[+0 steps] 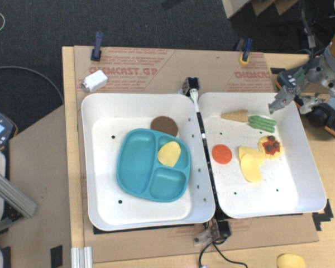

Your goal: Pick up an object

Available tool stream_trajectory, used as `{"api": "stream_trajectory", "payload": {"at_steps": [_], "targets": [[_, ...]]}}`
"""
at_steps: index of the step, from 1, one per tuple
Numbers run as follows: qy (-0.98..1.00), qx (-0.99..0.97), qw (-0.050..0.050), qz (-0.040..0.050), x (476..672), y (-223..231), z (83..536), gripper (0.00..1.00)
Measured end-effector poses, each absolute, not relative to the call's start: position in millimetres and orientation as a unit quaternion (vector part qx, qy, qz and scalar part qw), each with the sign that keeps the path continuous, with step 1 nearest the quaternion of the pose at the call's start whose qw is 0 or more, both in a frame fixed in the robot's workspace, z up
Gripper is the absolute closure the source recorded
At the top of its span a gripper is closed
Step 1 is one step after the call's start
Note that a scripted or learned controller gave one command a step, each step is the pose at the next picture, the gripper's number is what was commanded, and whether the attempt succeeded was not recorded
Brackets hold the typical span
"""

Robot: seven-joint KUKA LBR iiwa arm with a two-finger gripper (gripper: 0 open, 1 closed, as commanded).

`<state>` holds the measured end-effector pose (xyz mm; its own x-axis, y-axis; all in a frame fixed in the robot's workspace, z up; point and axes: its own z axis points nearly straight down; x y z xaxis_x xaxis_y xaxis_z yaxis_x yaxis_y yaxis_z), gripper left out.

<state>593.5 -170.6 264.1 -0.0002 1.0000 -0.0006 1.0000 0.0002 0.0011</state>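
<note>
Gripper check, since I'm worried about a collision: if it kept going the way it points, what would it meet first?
Probably the green bean-like toy, just below-left of the gripper in the right white bin; depth is unclear.

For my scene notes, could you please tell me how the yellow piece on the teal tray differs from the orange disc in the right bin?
The yellow piece is pale yellow and oval; the orange disc is orange-red and round. The yellow piece lies in a compartment of the teal tray in the left bin; the orange disc lies on the floor of the right bin. Both lie flat, apart from the gripper.
</note>
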Motion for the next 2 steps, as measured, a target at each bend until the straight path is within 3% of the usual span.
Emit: {"api": "stream_trajectory", "payload": {"at_steps": [1,2], "targets": [[0.709,0.705,-0.002,0.0005,573.3,-104,281,0.0],[0.709,0.705,-0.002,-0.0003,539.2,-51,279,0.0]]}}
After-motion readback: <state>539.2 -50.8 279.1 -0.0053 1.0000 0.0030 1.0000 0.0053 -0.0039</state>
